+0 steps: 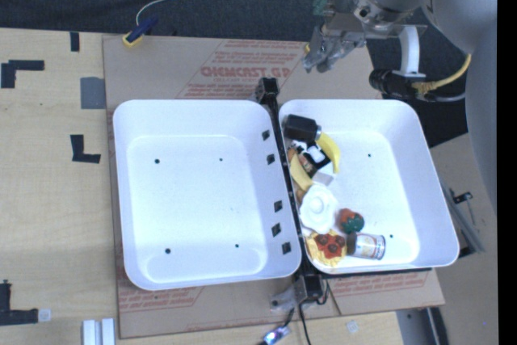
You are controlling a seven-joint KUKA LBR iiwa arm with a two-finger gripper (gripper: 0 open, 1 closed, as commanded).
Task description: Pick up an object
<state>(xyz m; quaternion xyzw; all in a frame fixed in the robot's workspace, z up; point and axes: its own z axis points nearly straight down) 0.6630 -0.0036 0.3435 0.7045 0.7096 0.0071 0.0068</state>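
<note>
Objects are lying heaped along the left wall of the right bin [404, 174]: a jar [368, 246] nearest the camera, then a white cup [317, 206], a banana [329, 152] and a black block [300, 126]; the left bin [137, 198] is sitting beside it. The gripper [321, 59] is hanging beyond the bins over the cardboard [234, 77], carrying nothing; its finger spread cannot be told. Judging this as the approach step: the next move is calling for travel back over the pile, then a descent onto one piece.

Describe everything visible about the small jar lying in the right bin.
The small jar lies on its side near the front edge of the right bin, its long axis running roughly left to right. It looks like clear glass or plastic with a pale label around the body and a dark end toward the left. Its left end sits against the pile of small items, close to a dark green and red piece. Nothing grips it.
</note>
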